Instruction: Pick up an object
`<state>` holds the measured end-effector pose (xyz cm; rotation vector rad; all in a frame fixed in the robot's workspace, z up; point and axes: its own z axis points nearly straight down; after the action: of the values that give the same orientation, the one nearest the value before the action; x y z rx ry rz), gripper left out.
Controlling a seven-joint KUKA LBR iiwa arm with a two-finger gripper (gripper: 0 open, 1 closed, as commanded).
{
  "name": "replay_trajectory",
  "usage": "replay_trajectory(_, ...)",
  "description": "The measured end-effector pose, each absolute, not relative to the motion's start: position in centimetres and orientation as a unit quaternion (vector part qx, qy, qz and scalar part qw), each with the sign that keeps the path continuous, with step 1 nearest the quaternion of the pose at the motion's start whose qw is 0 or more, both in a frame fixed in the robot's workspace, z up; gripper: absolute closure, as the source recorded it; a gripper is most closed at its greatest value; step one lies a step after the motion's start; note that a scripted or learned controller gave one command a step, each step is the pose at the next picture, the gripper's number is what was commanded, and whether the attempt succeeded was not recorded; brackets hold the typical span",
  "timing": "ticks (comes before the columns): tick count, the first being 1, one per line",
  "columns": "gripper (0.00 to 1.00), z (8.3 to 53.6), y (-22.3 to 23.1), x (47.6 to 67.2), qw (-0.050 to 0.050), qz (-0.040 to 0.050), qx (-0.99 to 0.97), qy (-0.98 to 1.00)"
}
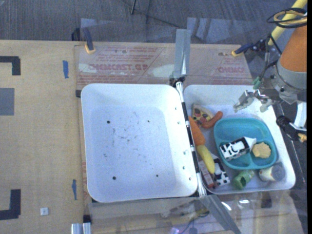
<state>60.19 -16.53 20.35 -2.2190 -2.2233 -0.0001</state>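
Camera view: the gripper [252, 100] is seen at the right bin's [287, 182] upper edge, fingers spread, nothing between them. No object is fixed by the task; the nearest candidate, a teal plate [229, 130], lies toward 6 o'clock from the claw. On it a black-and-white carton [235, 147] lies, long axis 8 to 2 o'clock. The arm's wrist [296, 65] is cut off at right; small items at the bin's lower edge are hard to identify.

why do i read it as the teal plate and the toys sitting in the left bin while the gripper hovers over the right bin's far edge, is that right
Not quite: the camera view shows the teal plate and the toys in the right bin, not the left bin. The gripper does hover over the right bin's far edge.
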Motion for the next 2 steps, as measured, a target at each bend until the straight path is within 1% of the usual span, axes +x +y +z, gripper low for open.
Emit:
replay_trajectory(1,0.00,20.3,-16.5,60.2,0.000,0.0000,-0.706,-0.708)
replay_trajectory(2,0.00,18.3,-18.3,66.6,-0.001,-0.0001,-0.712,-0.702)
